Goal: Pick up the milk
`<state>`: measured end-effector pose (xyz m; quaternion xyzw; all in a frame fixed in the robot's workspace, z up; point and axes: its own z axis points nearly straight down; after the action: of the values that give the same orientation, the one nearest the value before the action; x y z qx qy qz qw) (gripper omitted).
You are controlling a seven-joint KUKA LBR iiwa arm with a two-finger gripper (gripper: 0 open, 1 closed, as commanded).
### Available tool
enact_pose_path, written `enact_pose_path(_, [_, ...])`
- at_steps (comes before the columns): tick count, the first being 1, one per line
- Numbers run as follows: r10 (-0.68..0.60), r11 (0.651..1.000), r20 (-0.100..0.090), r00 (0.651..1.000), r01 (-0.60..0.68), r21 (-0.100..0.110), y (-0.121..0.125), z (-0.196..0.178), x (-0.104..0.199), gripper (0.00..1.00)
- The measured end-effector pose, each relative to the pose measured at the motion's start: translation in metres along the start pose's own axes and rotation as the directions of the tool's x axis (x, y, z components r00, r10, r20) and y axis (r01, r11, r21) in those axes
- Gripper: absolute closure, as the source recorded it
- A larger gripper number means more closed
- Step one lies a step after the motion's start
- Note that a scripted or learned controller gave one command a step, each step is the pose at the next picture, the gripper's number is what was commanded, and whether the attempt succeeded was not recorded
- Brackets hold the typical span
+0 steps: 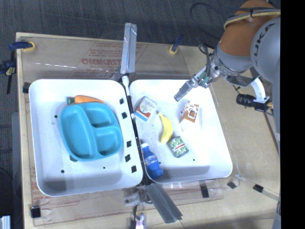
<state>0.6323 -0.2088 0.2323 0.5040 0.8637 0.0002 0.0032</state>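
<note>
milk: there it is, a small white carton with blue and red print [145,108], lying tilted on the floor of the right white bin [221,142], just up and left of the curved yellow banana [165,128]. i take this one for the milk, though the print is too small to read.
rival carton: a second white carton with orange-red print [189,112] sits just right of the banana, so the pick could go astray.
gripper: the dark two-finger gripper [182,93] hangs up and right of the banana, just above the orange-red carton and apart from the milk. open or closed, i cannot tell.
progress: nothing lifted yet. the milk is down in the bin, so reach, close and lift are all to come, by my reading.
surface, left: the left white bin [35,128], well left of the banana, carries a blue plastic compartment tray [93,130].
surface, right: a blue bottle [151,161] below-left of the banana, a green packet [177,147] just below-right.
room: pale wooden bench [248,142] right of the banana, dark carpet floor [71,8] far above it.
</note>
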Motion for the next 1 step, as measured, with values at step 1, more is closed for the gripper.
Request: enact_pose_path(1, [-0.033,0.999,-0.002,0.999,0.033,0.001,0.0030,0.0067,-0.0014,0.00])
